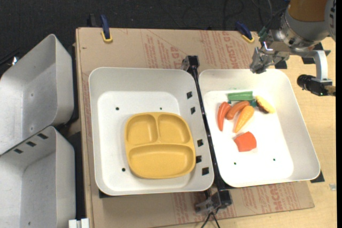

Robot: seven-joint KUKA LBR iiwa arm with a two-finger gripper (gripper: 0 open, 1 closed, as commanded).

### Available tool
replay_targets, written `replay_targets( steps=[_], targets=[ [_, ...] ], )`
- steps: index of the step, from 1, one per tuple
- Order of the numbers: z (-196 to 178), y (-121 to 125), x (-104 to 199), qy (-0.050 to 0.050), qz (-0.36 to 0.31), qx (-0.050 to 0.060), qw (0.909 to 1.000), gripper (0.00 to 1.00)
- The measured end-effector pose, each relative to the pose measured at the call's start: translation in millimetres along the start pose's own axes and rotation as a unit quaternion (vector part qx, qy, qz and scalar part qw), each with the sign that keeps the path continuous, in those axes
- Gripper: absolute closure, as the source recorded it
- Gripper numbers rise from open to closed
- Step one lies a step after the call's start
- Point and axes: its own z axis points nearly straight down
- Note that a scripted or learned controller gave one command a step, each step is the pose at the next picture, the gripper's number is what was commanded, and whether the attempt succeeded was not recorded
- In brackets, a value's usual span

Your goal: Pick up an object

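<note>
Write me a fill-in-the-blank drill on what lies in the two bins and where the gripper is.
1. The yellow divided tray lies in the ____ bin.
2. The gripper hovers over the right bin's ____ rim.
3. The green block lies beside the banana, on the side toward the ____ bin.

Missing words: left; far; left

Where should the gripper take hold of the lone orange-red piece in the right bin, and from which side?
Grip the orange-red piece across its short width, coming straight down. It lies flat and apart from the cluster, so the gripper probably has room on both flanks.
</note>
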Motion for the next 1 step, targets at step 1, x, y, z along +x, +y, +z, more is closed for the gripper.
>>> replay_targets(
  steps=[1],
  targets=[
    [-1.2, -16.7, 51.0, 0.001, -0.002, 0.003, 1.0000, 1.00]
  ],
)
